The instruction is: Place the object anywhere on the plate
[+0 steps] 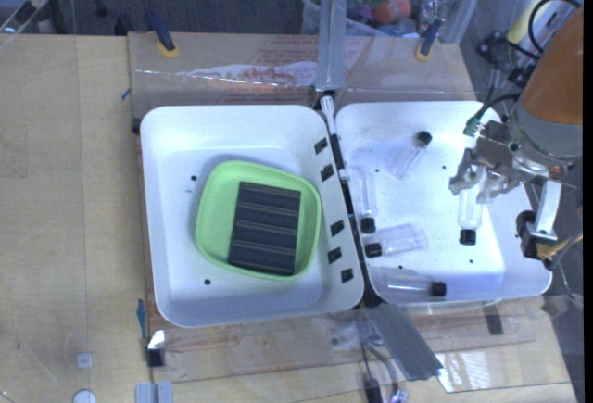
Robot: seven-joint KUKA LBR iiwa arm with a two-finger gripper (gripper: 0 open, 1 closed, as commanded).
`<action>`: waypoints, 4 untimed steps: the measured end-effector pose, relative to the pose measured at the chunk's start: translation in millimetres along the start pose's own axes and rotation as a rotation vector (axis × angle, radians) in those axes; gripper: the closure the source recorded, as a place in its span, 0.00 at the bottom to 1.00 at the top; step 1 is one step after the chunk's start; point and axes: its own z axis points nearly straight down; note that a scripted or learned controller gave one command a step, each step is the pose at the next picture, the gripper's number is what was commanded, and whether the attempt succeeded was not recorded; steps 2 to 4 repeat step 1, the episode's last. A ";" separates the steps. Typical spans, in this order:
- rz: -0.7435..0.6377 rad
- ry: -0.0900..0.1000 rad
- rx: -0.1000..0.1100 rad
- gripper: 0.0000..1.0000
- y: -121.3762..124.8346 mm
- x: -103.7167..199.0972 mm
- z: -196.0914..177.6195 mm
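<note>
Right bin (435, 128), scattered clear vials (405, 238), end effector (474, 191) above

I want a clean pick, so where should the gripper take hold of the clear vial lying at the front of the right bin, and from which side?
Grip the clear vial across the middle of its clear body, coming straight down from above. It lies flat, lengthwise along the right bin front wall, black cap pointing right, so fingers should probably close front-to-back across it.
</note>
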 end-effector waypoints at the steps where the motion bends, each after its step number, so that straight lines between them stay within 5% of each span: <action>1: 0.000 0.000 0.000 0.00 0.0 0.1 -0.1; 4: 0.000 0.000 0.000 0.00 0.0 0.1 -0.1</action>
